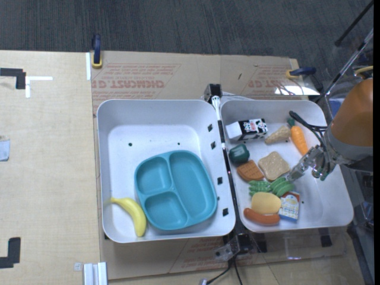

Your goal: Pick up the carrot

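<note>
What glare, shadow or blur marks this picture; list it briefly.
Camera view: glare whitens the cardboard behind the right bin; the left bin shows soft shading along its walls; the gripper looks smeared and indistinct; the carrot and blue tray are fairly sharp.

The arm [356,123] runs off the right edge; the hand [306,168] is blurred.

We are looking at a pale wooden bench [44,189] carrying a flat brown cardboard sheet [154,79], with two shallow white plastic bins lying on it side by side: the left bin [113,123] and the right bin [323,209], their inner walls touching.
</note>
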